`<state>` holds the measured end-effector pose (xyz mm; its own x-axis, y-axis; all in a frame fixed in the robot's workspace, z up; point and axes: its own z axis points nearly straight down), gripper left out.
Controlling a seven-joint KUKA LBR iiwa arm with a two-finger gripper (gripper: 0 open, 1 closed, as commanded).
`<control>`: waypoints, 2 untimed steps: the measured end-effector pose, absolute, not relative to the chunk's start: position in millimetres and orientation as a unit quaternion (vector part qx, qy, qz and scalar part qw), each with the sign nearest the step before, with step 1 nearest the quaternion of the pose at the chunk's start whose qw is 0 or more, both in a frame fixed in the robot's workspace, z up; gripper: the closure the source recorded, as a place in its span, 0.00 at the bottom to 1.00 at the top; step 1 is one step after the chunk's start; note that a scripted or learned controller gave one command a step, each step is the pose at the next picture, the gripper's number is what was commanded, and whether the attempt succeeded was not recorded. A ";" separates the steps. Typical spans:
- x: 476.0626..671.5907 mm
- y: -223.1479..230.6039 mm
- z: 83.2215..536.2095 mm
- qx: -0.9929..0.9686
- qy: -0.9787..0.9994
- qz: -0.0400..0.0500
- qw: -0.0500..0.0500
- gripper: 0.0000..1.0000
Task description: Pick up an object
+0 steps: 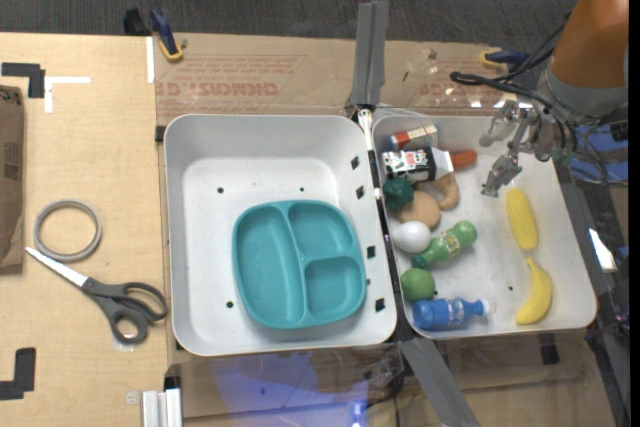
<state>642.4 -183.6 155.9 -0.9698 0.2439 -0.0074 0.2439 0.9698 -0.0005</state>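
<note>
Yellow corn cob (521,219) lies near the right bin's (572,215) right wall, a banana (536,296) below it toward the near right corner. My pincer (512,153) hangs over the bin's far right corner, just above the cob, fingers spread, nothing between them. Along the left wall: egg (410,236), green bottle (447,246), lime (417,284), blue bottle (449,313). Left bin (190,215) holds a teal divided tray (300,262). Scissors (103,292) and a tape roll (67,229) lie on the surface, left.

Single fixed camera, mounted above the bench (80,115), looks down at a slant, framing both white bins (190,245) whole from moderate distance; arm (595,35) enters from right.
</note>
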 end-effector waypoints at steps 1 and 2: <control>562.7 -193.9 92.3 0.163 0.987 0.000 0.001 0.00; 564.7 -192.9 103.0 0.161 0.987 -0.001 0.004 1.00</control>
<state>564.7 -192.9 103.0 -0.9481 0.3178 -0.0075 0.3178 0.9481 -0.0011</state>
